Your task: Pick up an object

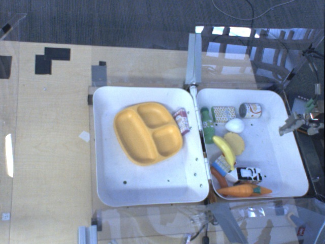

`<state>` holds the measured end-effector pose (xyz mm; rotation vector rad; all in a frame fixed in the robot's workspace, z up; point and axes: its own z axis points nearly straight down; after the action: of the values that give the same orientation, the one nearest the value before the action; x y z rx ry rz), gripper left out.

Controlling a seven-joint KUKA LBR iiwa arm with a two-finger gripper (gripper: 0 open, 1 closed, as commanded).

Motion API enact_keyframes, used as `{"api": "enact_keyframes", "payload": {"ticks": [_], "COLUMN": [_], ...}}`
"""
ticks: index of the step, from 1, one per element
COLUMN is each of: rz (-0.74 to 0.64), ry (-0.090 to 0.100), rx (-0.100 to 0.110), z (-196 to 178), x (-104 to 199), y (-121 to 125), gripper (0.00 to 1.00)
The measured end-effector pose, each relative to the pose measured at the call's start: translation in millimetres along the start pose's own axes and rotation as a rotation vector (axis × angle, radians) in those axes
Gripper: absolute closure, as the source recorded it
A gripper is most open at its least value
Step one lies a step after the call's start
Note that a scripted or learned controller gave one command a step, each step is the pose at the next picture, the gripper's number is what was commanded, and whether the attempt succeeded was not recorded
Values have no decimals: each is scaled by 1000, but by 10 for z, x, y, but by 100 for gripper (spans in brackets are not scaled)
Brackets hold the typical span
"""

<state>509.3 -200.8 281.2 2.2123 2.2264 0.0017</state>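
Along the right edge of the camera view, the gripper [296, 124] sits at the outer rim of the right bin [274, 151], outside the clutter and holding nothing that can be seen. Whether the jaws stand open or closed cannot be determined at this size and angle.

The task names no particular object, so any item qualifies. All likely candidates lie in the right bin, crowded toward its left wall and near edge:

- banana [224, 150]: near the bin's centre-left, lying on a yellow-green round item. Probably a light toy, smooth and curved. Grasp across the middle, where the body is narrowest relative to its length.
- white egg [234, 125]: just above the banana. Smooth and rounded; likely to slip out of a two-finger pinch.
- can [251, 110]: on its side near the far wall, stiff, and free to roll. Close across its diameter.
- carrot [242, 190]: against the near wall. The wall limits finger clearance on that side.

The left bin [106, 187] holds a yellow divided tray [147, 132] and a small red packet [182, 121] touching its right side. The tray is wide and shallow, and judged a poor fit for the fingers.

The can stands most apart from its neighbours and is the closest to the gripper, so it appears the cleanest target.
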Motion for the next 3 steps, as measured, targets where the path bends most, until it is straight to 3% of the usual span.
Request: {"api": "enact_keyframes", "payload": {"ticks": [1, 2, 3], "rz": [-154, -167, -168], "ry": [1, 1, 1], "rx": [1, -2, -5], "z": [926, 1859, 1761], "x": [328, 692, 694], "y": [581, 407, 424], "gripper": [0, 0, 100]}}
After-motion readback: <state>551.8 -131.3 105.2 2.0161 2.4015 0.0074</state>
